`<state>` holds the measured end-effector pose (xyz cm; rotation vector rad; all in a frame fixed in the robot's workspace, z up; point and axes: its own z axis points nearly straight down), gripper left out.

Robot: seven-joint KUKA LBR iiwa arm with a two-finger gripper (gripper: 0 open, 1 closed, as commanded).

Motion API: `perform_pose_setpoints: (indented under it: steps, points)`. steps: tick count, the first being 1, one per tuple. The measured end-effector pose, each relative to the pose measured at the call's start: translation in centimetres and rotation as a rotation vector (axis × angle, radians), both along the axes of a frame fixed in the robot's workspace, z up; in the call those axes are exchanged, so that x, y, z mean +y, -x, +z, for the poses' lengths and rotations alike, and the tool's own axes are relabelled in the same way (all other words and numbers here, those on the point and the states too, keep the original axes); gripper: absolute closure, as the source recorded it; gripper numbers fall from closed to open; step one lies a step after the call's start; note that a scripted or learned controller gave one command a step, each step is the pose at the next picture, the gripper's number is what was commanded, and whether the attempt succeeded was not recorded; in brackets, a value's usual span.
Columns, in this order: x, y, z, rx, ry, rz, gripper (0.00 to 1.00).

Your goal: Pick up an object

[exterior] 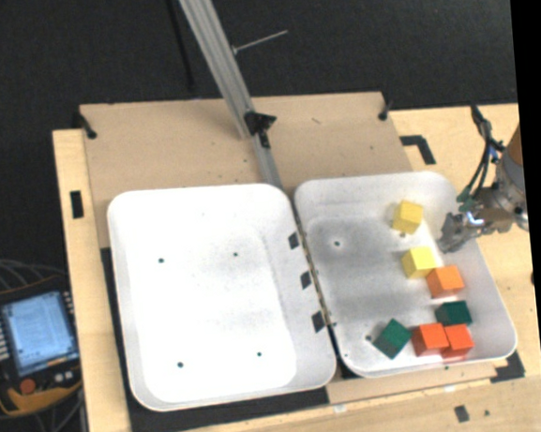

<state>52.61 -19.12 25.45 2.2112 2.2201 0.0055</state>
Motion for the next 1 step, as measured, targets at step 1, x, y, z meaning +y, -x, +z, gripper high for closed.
perform_pose_setpoints:
  steps: [1]
  points:
    - [6.08,-1.05,0.19,0.006,-0.004,0.004,1.0]
